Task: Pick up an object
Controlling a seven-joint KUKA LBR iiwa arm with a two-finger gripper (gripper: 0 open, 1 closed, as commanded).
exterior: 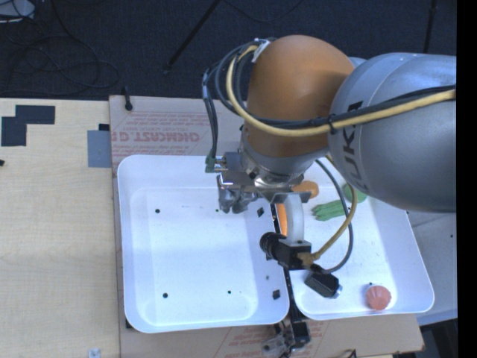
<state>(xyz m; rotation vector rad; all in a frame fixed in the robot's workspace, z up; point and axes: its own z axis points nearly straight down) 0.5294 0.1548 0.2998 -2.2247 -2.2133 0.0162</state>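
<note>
Pink-red object: round, smooth-looking and matte, pale red with a pinkish tone. In the camera view it rests on the floor of the right-hand bin, in the near corner, close to the front rim and well apart from everything else.

Green object: flat, elongated and bright green, lying farther back in the same bin. The arm's yellow cable crosses part of it.

Orange object: just beside the green object, toward the bins' shared wall. Most of it is hidden under the wrist, so its shape cannot be told.

Gripper: positioned over the left-hand bin, near that bin's far right corner, well apart from the pink-red object. No object is seen in it. Whether it is released or clenched cannot be told, because the arm's orange band and grey housing block the view from above.

Left-hand bin floor: a few small dark specks.
</note>
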